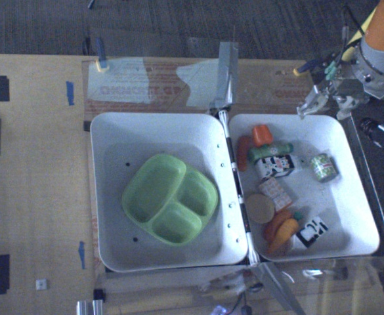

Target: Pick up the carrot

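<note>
camera view: carrot (281, 229) lies near right bin's (356, 176) front edge, left of middle, touching the tan disc (259, 209) | you'd judge it light, stiff, smooth; pinch mid-body across its width | count: two bins, one green tray (170, 198), one carrot | gripper (323, 98) over right bin's far right corner, fingers spread, nothing held

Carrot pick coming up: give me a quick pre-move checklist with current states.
1. Carrot located, near front of right bin: ok.
2. Gripper over carrot: not ok, it sits at the bin's far rim, well away.
3. Gripper carrying nothing: ok, nothing seen between its fingers.
4. Carrot free of neighbours: not ok, a tan disc and a black-and-white block crowd it.
5. Carrot top uncovered: ok.
6. Left bin holds the green tray, out of the path: ok.
</note>
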### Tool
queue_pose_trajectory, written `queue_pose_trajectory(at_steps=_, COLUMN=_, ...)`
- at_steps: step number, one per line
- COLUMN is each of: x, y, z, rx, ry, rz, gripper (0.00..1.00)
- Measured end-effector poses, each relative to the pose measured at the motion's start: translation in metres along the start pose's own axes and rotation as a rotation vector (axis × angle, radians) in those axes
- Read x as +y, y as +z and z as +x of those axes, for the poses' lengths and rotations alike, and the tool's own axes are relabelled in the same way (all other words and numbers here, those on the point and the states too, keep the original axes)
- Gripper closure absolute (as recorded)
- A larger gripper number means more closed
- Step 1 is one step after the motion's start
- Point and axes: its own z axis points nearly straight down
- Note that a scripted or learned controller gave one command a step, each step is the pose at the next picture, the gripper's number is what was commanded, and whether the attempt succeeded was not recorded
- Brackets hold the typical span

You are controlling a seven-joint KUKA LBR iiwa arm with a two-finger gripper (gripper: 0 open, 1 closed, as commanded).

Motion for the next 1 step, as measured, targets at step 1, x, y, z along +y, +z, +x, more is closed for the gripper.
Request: queue_pose_trajectory(at_steps=1, x=-0.0394, y=0.1669, z=-0.0081, rx=-0.003, ry=0.033, rz=-0.029, gripper=0.00)
